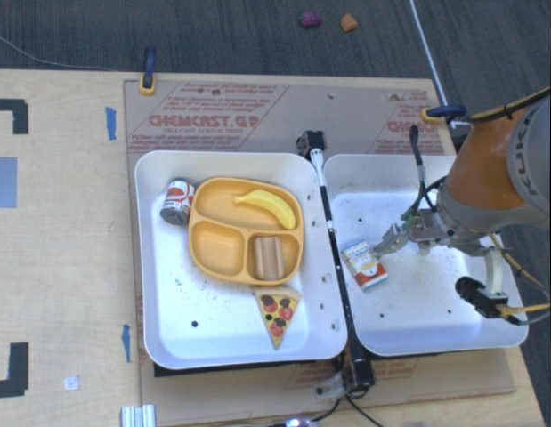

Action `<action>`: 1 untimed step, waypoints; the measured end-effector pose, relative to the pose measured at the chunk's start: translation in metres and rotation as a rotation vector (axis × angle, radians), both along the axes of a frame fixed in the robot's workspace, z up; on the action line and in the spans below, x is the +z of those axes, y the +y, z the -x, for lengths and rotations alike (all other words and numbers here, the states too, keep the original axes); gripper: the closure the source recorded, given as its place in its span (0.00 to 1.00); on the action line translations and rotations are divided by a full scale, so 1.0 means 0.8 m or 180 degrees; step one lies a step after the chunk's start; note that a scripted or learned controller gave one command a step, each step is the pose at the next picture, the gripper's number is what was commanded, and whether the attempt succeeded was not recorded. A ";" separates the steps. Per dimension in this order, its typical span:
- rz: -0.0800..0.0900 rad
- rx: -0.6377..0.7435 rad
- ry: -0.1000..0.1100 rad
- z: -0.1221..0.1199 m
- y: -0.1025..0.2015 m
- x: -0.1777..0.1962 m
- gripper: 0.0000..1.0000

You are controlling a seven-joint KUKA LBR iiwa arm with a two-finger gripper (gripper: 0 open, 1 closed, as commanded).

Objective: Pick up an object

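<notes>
Reaching, end effector seemingly touching carton

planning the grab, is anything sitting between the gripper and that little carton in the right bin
Nothing visible does. The gripper is just right of the small carton, which lies alone on the right bin floor.

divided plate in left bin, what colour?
Yellow-orange divided plate, plain, clear in the camera view.

The grey KUKA arm with its orange band reaches in from the right, wrist angled down and leftward, its two-finger metal gripper held low.
</notes>
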State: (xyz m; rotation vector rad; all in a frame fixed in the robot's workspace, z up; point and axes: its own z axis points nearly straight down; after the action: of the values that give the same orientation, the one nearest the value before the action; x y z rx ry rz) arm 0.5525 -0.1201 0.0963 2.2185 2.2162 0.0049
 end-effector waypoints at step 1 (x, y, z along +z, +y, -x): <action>0.0009 0.0002 -0.0027 0.087 -0.005 -0.009 0.00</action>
State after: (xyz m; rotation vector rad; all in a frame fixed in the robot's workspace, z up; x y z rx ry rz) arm 0.4832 -0.1239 0.0891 2.2122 2.2112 0.0109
